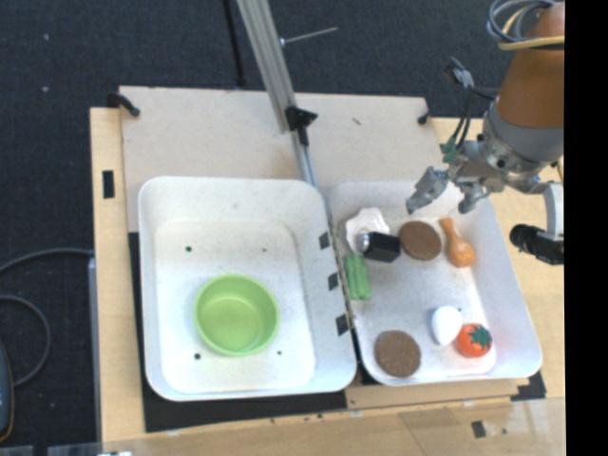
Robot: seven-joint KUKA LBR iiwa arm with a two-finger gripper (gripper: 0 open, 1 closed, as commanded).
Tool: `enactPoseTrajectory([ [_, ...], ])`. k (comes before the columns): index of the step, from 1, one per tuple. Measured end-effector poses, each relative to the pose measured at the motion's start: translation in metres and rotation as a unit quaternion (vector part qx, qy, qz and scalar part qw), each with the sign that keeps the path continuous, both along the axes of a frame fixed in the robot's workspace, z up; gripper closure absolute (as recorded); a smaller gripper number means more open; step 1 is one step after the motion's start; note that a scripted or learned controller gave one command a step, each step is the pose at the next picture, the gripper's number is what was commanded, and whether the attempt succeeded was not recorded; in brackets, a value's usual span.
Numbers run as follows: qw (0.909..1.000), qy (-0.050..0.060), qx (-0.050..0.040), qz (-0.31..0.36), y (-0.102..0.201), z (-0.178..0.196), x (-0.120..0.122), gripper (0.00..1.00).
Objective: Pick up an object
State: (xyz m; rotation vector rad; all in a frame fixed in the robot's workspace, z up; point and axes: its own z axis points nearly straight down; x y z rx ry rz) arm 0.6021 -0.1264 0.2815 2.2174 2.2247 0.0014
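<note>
In the right bin [513, 293], a brown disc [420, 240] and an orange piece [458, 244] lie just below the gripper [448, 196], which hangs over the bin's upper edge. Its two fingers are spread apart with nothing between them. A green bowl [236, 313] sits in the left bin [171, 217].
</note>
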Motion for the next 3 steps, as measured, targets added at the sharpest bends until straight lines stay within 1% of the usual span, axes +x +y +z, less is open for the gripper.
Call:
enactPoseTrajectory([
  [1,1.0000,0.000,0.0003,0.000,0.000,0.000,0.000,0.00],
  [2,1.0000,0.003,-0.0011,-0.002,-0.009,-0.060,0.002,0.00],
  [3,1.0000,0.003,-0.0010,-0.002,-0.004,-0.106,-0.004,0.00],
])
